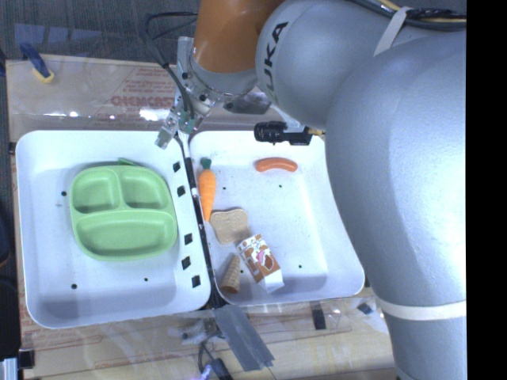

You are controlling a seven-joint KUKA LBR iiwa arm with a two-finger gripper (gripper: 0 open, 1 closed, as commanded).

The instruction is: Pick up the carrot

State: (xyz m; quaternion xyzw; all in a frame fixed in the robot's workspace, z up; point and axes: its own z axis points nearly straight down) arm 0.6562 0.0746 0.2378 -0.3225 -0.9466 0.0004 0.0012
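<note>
The carrot, orange with a small green top, lies in the right bin against its left wall, its leafy end pointing to the back. My gripper hangs above the back rim where the two bins meet, a short way behind and to the left of the carrot. It is apart from the carrot and nothing is seen in it. The grey arm with its orange band covers the right side of the view.
A green divided plate sits in the left bin. The right bin also holds a sausage, a bread slice, an ice cream cone and a small carton.
</note>
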